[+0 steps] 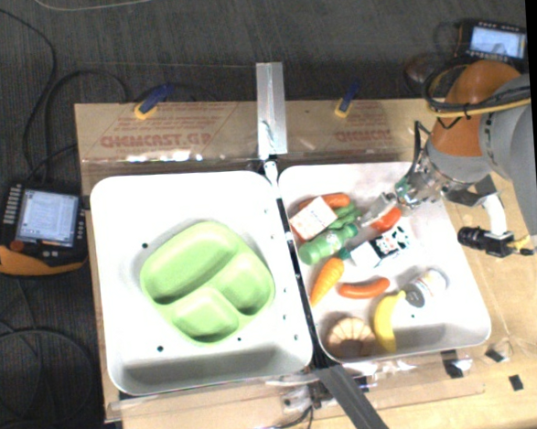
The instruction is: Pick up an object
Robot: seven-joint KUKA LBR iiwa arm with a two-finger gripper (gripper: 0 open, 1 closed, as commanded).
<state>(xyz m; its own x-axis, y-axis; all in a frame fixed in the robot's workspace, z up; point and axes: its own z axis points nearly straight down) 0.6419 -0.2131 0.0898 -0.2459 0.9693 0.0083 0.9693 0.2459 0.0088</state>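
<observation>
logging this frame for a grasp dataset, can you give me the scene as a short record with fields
left bin: holds a green divided plate
right bin: holds a pile of toy food
items seen: carrot, banana, green bottle, red sausage, black and white cube, bread roll
arm: reaches in from the right, orange band above the wrist
tool: over the right bin's upper right part
grip state: cannot tell

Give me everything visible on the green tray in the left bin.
The green tray is light green, looks like moulded plastic, with rounded corners and three shallow compartments: one wide, two smaller. It lies flat on the floor of the left bin, turned at an angle to the bin's walls, roughly central. Nothing lies on it or touches it besides the bin floor.
</observation>
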